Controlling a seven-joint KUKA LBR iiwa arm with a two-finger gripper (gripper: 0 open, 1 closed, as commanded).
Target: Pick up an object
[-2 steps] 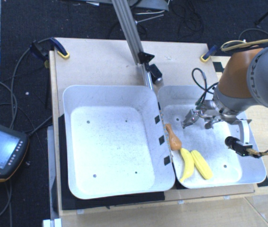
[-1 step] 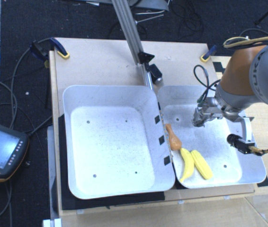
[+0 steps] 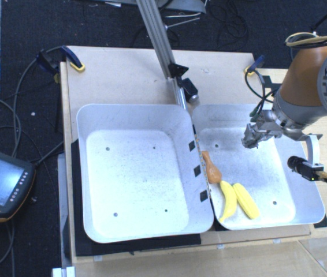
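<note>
1. Three objects are lying in the right bin (image 3: pixel 302 203), all near its front-left corner: a yellow banana (image 3: pixel 228 201), a yellow block (image 3: pixel 246 200) touching or just beside it on the right, and an orange-brown spoon-like piece (image 3: pixel 211 167) lying along the left wall, just behind the banana.
2. The gripper (image 3: pixel 251 139) is hanging over the rear-middle part of the right bin floor, well apart from all three objects; they are lying toward the front-left of it.
3. Nothing is showing between the gripper tips; whether the claw is released or clenched cannot be told from this slanted view.
4. The arm (image 3: pixel 308 79), with its orange band, is reaching in over the right bin's rear-right corner.
5. The left bin (image 3: pixel 88 120) is sitting beside the right bin, their inner walls overlapping at the middle of the bench (image 3: pixel 123 74).
</note>
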